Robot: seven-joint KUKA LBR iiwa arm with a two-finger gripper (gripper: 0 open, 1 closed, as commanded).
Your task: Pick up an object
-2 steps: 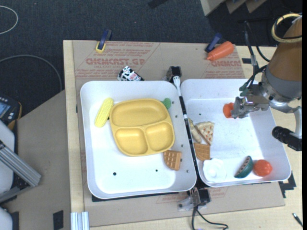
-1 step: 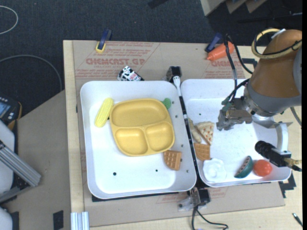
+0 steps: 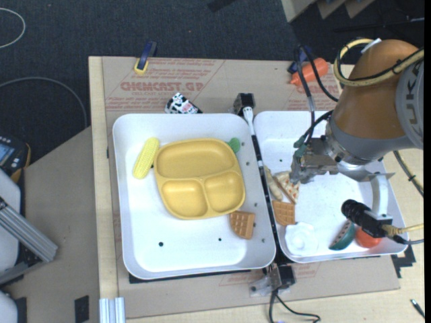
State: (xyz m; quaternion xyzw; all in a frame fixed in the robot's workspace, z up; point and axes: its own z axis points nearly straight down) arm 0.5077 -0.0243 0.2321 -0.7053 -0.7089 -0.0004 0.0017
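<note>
Here the end effector [image 3: 300,169] hangs low in the right bin [image 3: 323,123], just beside a waffle-like piece [image 3: 283,188] lying below and to its left, long axis slanting along the bin's left wall; whether it grips anything, I cannot tell

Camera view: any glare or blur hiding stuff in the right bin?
Camera view: lighting even, focus fairly sharp; the white right bin looks bright, so the pale object near its front barely stands out; the arm hides part of the bin.
</note>
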